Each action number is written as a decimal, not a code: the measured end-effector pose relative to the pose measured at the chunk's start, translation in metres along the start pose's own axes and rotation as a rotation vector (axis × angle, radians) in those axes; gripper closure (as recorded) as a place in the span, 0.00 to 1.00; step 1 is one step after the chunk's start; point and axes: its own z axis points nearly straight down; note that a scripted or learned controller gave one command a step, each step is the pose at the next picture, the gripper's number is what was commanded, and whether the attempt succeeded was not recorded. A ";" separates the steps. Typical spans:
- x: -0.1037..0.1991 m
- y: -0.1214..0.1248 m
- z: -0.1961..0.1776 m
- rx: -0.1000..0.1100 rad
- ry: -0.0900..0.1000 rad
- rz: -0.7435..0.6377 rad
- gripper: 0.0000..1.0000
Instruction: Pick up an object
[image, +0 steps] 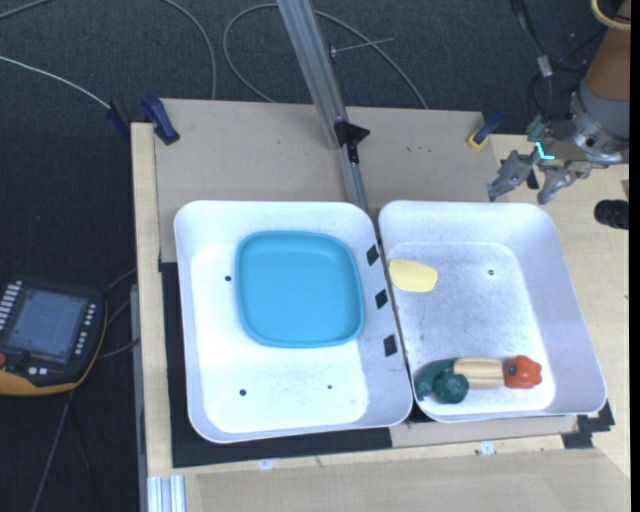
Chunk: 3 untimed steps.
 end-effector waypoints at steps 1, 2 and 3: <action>0.000 0.000 0.000 0.000 0.000 0.000 0.00; 0.002 -0.007 0.060 0.005 0.001 0.000 0.00; 0.000 -0.001 0.105 0.004 0.001 0.000 0.00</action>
